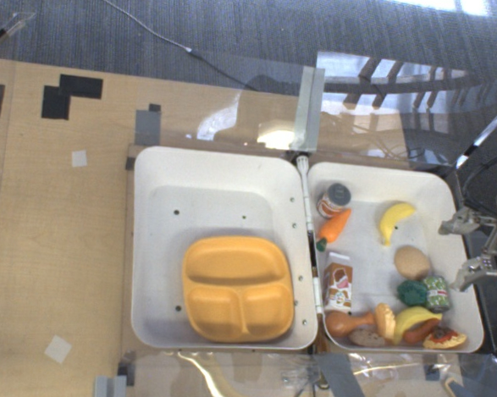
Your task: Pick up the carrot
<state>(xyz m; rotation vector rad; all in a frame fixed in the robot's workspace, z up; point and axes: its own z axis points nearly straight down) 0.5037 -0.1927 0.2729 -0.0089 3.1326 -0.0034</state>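
End effector (472, 249) open, holding nothing, at right bin's (453, 192) edge; carrot (335, 226) well apart.

Single fixed cam, mounted above the bench (50, 247), looking down at a slant. Far enough out to frame both white bins whole: left bin (153, 229), right bin (444, 194). Bench's far edge runs across the upper frame, dark floor (201, 20) beyond it. Gripper (470, 251) at right bin's right rim.
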